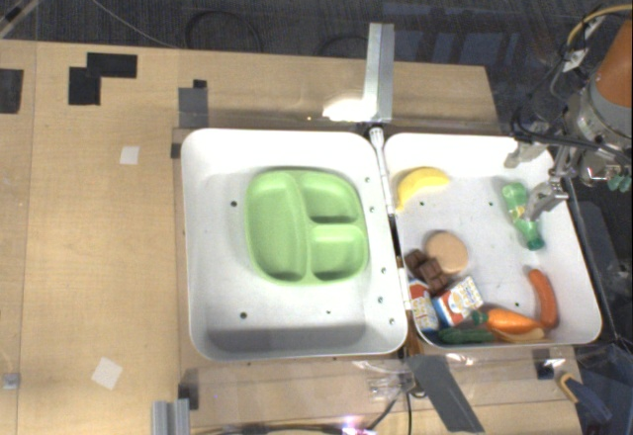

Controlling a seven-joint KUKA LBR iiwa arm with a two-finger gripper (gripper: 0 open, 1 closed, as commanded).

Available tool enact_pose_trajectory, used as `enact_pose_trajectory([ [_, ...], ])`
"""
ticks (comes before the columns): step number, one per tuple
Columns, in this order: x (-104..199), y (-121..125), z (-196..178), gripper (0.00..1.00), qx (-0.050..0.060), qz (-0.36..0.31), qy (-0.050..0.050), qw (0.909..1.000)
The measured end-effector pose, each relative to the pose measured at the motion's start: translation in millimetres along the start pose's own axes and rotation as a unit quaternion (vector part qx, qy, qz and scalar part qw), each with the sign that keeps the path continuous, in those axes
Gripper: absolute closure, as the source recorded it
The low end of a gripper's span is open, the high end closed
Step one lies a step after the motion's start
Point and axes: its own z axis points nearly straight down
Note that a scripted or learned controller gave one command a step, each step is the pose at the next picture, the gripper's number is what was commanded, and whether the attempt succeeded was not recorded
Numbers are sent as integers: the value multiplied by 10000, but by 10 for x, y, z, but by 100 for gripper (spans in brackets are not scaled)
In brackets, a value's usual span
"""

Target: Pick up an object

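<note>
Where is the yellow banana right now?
The banana lies in the right bin, at its top-left corner beside the divider, above the round tan bun.

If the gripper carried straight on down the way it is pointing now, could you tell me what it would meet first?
Most likely the green bottle in the right bin: the gripper hangs at that bottle's upper end. Depth is unclear from this slanted view.

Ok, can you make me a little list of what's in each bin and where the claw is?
left bin: green divided plate
right bin: yellow banana, round brown bun, green bottle, orange sausage, carrot, small packets
claw: over the right bin's far right side, beside the green bottle
claw holding something: cannot tell
</note>
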Motion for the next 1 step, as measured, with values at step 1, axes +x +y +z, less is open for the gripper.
enact_pose_trajectory([
  [1,-42,-213,1377,0,1,311,-12,9995],
])
